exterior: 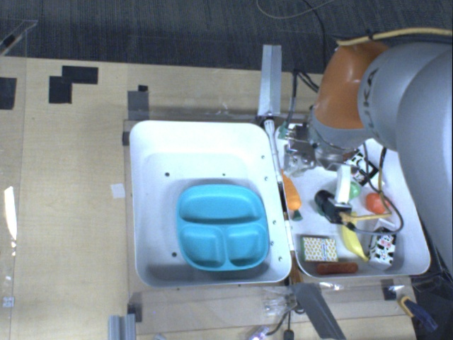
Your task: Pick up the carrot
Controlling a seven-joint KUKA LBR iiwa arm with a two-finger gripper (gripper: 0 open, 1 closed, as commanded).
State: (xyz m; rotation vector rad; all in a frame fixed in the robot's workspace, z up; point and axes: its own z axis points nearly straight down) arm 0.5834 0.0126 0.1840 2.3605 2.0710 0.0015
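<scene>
Step in hand is judged to be the approach: the carrot [291, 194] is not yet lifted. It lies in the right bin [416, 259], lengthwise against that bin's left wall, right by the divide between the two bins. The gripper [296, 156] is seen just behind it, at the carrot's far end. Contact can't be confirmed from this angle, and nothing is seen held. How wide the gripper is set isn't resolvable here; the tooling is viewed from above and partly masked by the wrist.

Next move, as judged: the gripper needs to be brought a little nearer the camera, over the carrot's middle, and aligned across its long axis before descent. Little clearance to the wall is seen on the carrot's left side, so a clip on the bin edge is the likely failure, and a nudge away from the wall may be needed first.

Count, right bin:
- 1 carrot
- 1 banana [352, 241]
- 1 red-orange round item [376, 202], type not clear
- 1 patterned box [319, 248]
- 1 dark red sausage-shaped piece [337, 268]
- 1 black-and-white spotted block [383, 247]

Left bin [156, 190] — 1 blue tray [212, 205], three compartments, nothing seen in them. Two bins in all.
</scene>
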